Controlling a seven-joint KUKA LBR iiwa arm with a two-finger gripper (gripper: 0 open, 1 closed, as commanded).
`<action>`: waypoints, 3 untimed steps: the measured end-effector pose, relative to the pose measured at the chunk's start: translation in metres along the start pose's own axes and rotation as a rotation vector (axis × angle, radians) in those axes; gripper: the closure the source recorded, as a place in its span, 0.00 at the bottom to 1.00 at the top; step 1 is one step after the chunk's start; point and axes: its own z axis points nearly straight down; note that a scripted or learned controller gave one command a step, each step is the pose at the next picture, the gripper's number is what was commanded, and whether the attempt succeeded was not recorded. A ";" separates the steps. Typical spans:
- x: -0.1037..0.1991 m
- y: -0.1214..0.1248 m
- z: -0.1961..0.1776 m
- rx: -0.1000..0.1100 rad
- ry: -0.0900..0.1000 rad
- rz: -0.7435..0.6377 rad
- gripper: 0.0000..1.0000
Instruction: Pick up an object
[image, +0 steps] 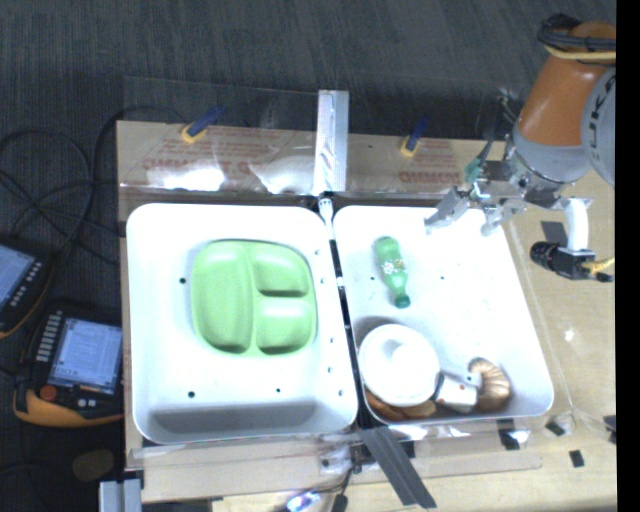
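Camera view: gripper (472, 212) spread open, holding nothing, above right bin's (520, 300) far rim. Green bottle (392, 268) lies clear mid-bin, well apart; best target. Advice: align fingers across its body, descend straight.

We log a green bottle (392, 268) lying flat in the right bin (500, 300), upper middle, cap toward the near edge. A white bowl (398, 364) sits upside down at the near left corner; a brown brush (478, 386) lies beside it along the near edge.
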 end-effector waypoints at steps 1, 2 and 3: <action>0.047 0.022 0.145 -0.001 -0.003 0.014 0.00; 0.047 0.021 0.137 0.002 -0.003 0.013 1.00; 0.089 0.037 0.044 0.001 -0.002 0.049 1.00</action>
